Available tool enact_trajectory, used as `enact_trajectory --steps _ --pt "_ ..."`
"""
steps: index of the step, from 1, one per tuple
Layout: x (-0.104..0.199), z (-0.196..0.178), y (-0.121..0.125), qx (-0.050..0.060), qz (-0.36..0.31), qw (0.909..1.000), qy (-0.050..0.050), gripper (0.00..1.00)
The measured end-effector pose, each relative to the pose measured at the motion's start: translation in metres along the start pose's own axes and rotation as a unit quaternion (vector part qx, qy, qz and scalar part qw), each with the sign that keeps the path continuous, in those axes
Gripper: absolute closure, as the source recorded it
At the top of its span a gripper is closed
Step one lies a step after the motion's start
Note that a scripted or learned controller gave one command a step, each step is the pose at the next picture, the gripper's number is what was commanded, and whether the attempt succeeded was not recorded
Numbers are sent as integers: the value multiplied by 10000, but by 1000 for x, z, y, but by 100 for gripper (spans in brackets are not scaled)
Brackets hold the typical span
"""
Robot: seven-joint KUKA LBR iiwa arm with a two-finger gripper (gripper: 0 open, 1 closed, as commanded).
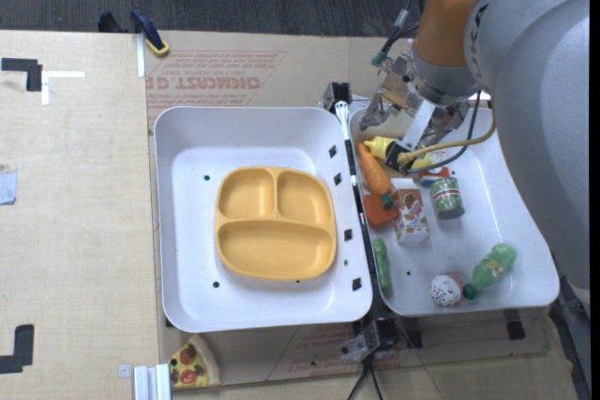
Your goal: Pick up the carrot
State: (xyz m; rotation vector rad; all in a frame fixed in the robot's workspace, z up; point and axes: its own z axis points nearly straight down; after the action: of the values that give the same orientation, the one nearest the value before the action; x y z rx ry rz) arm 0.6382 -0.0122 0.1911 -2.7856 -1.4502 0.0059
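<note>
The carrot (374, 173) is an orange tapered piece lying near the left wall of the right bin (525, 220), pointing towards the back, with a small green bit at its near end. My gripper (370, 114) hangs over the back left corner of that bin, a little behind the carrot and apart from it. Nothing shows between its fingers. A yellow toy (379, 147) lies between the gripper and the carrot.
Close to the carrot are another orange piece (380, 213), a small carton (411, 216) and a green can (447, 198). A green bottle (491, 267), a white ball (446, 290) and a green stick (380, 259) lie nearer the front. The left bin (178, 201) holds a yellow divided plate (277, 223).
</note>
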Motion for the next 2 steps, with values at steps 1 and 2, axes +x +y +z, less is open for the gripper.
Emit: enact_trajectory --steps 1,2 --pt "0 0 0 0 0 10000 0 0" --pt "0 0 0 -1 0 10000 0 0"
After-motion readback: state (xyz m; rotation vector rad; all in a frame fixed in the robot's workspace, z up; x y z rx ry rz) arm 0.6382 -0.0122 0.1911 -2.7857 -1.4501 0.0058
